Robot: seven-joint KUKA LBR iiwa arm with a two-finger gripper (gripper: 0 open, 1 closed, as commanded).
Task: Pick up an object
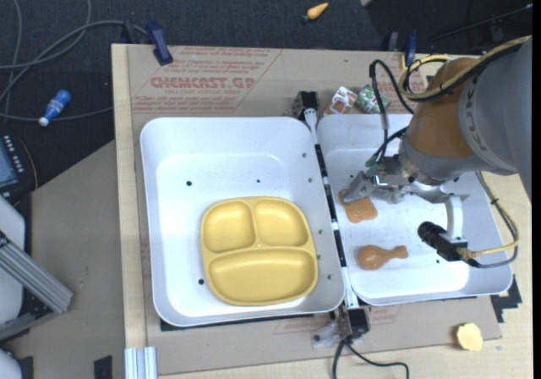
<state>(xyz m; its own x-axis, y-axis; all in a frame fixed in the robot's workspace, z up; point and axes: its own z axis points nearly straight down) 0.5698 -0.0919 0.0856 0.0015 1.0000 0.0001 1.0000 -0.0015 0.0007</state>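
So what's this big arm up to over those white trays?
The grey and orange robot arm reaches into the right bin, its pincer low over a brown toy food piece near the divider. A toy chicken drumstick lies nearby, untouched. The left bin holds a yellow divided plate. Nothing looks lifted yet.

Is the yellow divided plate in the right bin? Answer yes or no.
No: the yellow divided plate lies in the left bin, beside the right bin.
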